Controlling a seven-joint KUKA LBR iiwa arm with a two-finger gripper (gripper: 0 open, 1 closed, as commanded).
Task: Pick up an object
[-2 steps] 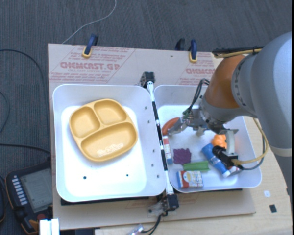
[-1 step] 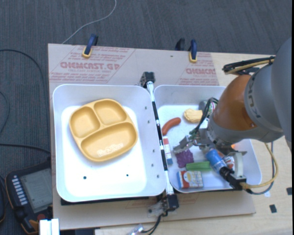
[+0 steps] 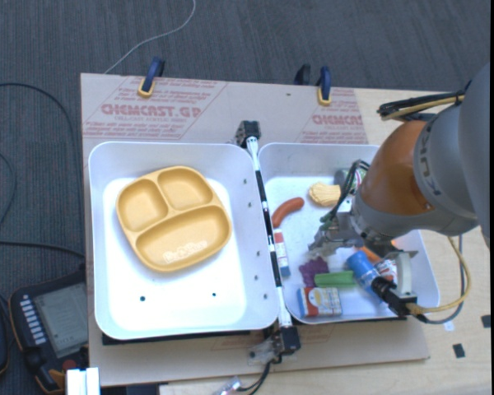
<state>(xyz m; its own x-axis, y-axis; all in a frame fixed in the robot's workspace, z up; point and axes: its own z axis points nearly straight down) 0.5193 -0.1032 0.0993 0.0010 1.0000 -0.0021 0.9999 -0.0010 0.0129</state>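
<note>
Gripper (image 3: 333,239) hangs low in the right bin (image 3: 428,286), its grip hidden, so I cannot tell what, if anything, it holds. Purple toy (image 3: 313,267) lies just at its 7 o'clock, sausage (image 3: 286,210) at 10, green block (image 3: 335,279) at 6. Judging by this, nothing is lifted yet; grasping and raising remain

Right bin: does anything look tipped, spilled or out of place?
Nothing stands out. The toy sausage, purple piece, green block and small carton lie loosely inside the right bin, and the yellow divided plate sits flat in the left bin.
</note>
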